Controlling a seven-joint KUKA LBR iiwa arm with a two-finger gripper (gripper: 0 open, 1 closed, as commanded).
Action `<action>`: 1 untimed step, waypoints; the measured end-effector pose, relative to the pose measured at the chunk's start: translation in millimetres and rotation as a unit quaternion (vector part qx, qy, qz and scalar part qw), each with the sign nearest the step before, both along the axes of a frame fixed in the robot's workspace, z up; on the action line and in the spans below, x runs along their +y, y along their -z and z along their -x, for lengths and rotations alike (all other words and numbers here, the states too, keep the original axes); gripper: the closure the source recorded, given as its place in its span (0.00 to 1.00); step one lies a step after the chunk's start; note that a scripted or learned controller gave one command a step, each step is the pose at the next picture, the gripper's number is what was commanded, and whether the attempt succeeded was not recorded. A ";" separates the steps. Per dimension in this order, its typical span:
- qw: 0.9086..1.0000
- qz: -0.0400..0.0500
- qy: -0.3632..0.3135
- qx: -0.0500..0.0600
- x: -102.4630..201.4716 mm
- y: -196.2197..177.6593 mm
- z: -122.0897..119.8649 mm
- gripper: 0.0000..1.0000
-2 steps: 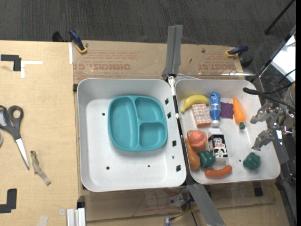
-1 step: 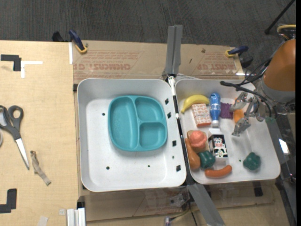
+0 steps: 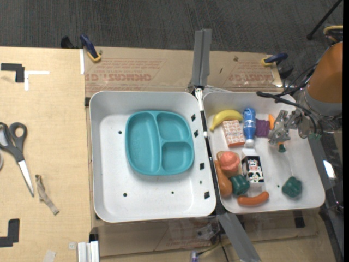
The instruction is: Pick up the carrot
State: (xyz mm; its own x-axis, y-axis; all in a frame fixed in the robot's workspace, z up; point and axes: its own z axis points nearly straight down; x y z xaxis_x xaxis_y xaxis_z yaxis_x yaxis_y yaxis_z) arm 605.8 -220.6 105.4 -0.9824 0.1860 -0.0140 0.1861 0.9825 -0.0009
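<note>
An orange carrot lies along the left wall of the right bin, partly under a pink toy and a dark green toy. My gripper hangs over the upper right part of that bin, right of a purple block and well apart from the carrot. A small orange and green speck shows at its tip; I cannot make out what it is.
The right bin also holds a banana, a blue bottle, a pink box, a small carton, a reddish sausage shape and a green pepper. A teal divided plate sits in the left bin. Scissors lie far left.
</note>
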 end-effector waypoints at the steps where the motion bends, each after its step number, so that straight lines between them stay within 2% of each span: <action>1: 1.000 0.000 0.000 0.000 0.1 0.1 0.0 0.00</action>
State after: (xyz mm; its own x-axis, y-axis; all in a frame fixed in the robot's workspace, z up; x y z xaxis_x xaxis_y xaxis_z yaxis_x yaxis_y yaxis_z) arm 605.8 -220.5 105.3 -0.9825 0.1859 -0.0137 0.1859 0.9826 -0.0008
